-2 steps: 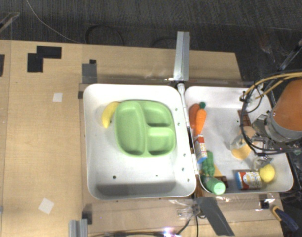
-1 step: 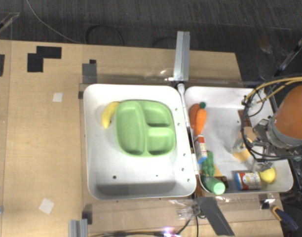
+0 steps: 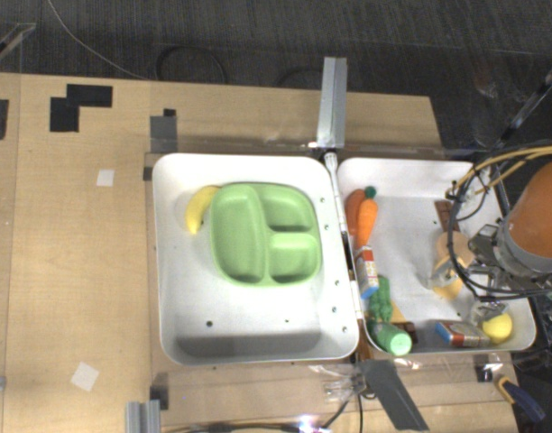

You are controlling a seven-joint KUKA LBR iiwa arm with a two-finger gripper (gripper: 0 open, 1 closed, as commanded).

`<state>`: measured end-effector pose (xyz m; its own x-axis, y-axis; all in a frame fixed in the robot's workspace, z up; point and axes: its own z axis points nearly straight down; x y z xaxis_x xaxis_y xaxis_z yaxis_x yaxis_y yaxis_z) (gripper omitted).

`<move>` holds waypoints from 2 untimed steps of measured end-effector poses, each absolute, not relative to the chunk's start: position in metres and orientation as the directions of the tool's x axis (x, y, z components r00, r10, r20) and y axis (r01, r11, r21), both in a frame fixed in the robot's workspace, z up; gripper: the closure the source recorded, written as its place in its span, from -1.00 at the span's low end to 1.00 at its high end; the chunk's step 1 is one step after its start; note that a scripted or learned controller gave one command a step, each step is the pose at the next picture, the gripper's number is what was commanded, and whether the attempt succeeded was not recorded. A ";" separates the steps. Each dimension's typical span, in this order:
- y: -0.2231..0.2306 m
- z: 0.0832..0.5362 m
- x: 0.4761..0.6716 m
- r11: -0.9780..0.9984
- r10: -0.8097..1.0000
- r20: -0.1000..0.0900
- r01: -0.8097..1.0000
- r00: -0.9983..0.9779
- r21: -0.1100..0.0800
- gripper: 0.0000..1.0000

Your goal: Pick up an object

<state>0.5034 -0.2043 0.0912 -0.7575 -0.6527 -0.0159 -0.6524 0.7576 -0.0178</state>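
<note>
The right bin [image 3: 411, 197] holds several small objects. An orange carrot [image 3: 365, 219] with a green top lies along its left wall. Below it are a thin red and white tube [image 3: 368, 267] and a green bottle [image 3: 391, 336]. A yellow lemon [image 3: 498, 326] and a red and blue marker [image 3: 458, 336] sit at the front right. My gripper [image 3: 460, 264] hangs low over the bin's right side, wrapped in cables, with a yellow item [image 3: 446, 287] just beneath it. The wrist and cables hide what the gripper touches.
The left bin [image 3: 186, 323] holds a green divided plate [image 3: 262, 233] with a yellow banana [image 3: 197, 207] tucked at its left edge. A metal post [image 3: 333, 97] stands behind the wall between the bins. The arm's orange band [image 3: 538, 210] overhangs the right bin's edge.
</note>
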 end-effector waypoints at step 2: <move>-0.182 0.092 0.501 0.703 -0.711 -0.010 -0.711 -0.703 -0.021 -1.00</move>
